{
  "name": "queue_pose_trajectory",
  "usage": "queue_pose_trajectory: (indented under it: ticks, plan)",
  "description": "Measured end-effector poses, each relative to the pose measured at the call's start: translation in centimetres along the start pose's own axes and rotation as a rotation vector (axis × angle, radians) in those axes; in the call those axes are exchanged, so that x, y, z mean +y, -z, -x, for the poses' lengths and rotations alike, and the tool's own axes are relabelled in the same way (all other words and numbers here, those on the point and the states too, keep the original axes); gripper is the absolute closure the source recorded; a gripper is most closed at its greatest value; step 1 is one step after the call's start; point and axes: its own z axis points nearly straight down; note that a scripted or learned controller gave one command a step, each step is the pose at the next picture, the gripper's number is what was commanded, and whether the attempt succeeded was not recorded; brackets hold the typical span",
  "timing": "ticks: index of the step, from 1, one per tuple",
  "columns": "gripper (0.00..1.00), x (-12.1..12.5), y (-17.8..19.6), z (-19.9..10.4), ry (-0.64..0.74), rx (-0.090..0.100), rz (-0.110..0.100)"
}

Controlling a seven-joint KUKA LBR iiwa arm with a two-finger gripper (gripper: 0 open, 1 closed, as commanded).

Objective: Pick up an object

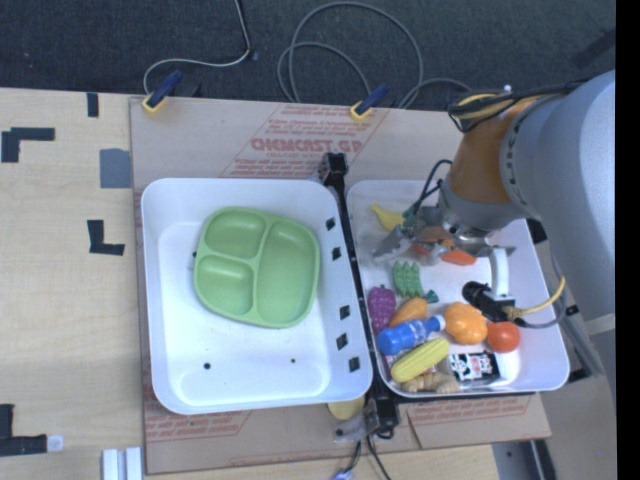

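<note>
Inside the right bin [545,363], toy foods lie heaped: corn [420,358], blue bottle [408,335], purple grapes [381,305], tomato [503,337]. Gripper [425,240] sits low over the pile's far end; finger state cannot be told. Left bin [160,298] holds a green divided plate [256,267].

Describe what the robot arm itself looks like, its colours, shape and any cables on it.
The arm is thick, rounded and light grey, entering from the right. An orange band rings it above the wrist, with yellow and black cables looping over that band. Below it, a darker metallic gripper hangs over the right bin, with thin dark wires beside it.
</note>
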Motion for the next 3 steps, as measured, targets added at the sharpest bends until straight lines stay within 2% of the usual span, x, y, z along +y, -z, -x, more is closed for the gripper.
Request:
queue_pose_trajectory:
  ticks: [1, 2, 3]
  plan:
    - [0.0, 3.9, -1.1, 1.4, 0.001, 0.004, -0.004]
    - [0.0, -2.1, 0.5, -0.1, -0.003, 0.003, -0.009]
    - [0.0, -2.4, -1.0, 0.0, -0.001, 0.001, -0.003]
